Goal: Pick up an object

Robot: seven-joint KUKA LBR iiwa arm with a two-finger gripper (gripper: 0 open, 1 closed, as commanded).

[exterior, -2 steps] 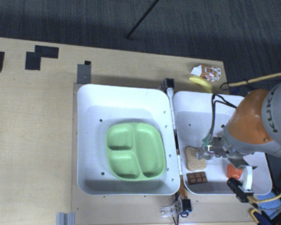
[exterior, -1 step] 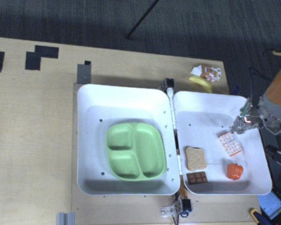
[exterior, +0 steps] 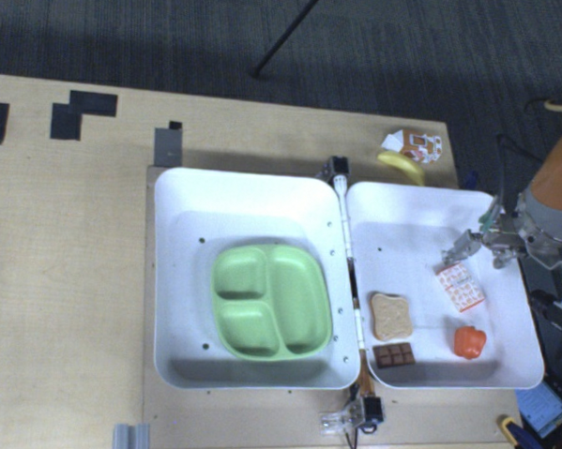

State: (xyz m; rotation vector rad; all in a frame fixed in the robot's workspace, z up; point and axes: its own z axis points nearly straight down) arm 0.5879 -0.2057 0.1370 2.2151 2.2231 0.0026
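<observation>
Hovering at the right edge of the frame, the claw [exterior: 470, 244] hangs just above a white packet with red print [exterior: 460, 286] in the right white bin [exterior: 520, 321]; whether it is open or closed, I cannot tell. An orange round toy [exterior: 469, 342] sits lower right, a slice of toast [exterior: 390, 317] beside it.

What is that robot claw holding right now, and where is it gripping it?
Nothing that I can see. The gripper hangs just above the red-patterned packet in the right bin, with no object between its fingers.
</observation>
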